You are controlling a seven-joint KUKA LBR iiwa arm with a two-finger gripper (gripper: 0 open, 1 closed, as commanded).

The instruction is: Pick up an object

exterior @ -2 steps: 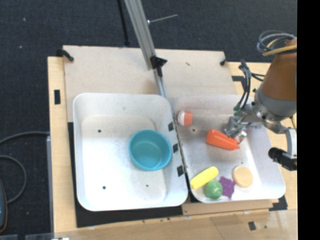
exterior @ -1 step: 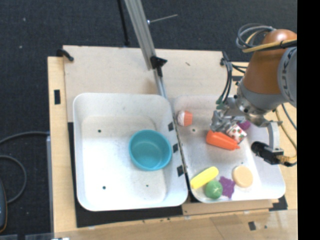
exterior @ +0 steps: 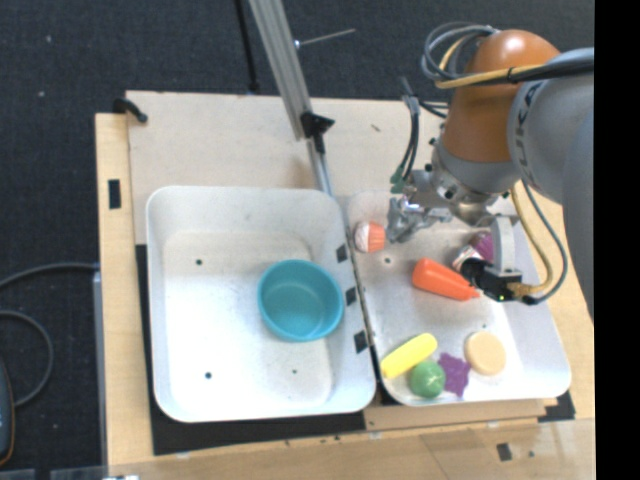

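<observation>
Bench (exterior: 215, 143) of pale board, apparently on dark carpet (exterior: 120, 28).

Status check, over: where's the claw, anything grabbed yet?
Claw low in right white bin. Beside small orange-pink ball, no grip seen. Orange carrot close by.

Lighting: even, fairly bright, diffuse, from overhead; no hard-edged shadows. Soft, short shadow under the blue bowl (exterior: 301, 300) and along the inner walls of the left bin (exterior: 180, 268). The white bins read slightly washed out, with little surface detail. Glare: a pale highlight on the orange band (exterior: 490, 98) of the arm. Dark floor (exterior: 60, 38) around the surface (exterior: 200, 138) is underexposed, texture faint. Sharpness: moderate; overall soft, low resolution, small items in the right bin (exterior: 530, 338) lack crisp edges. The hand (exterior: 405, 218) is slightly blurred. Distortion: the bins' edges appear mildly bowed.
</observation>
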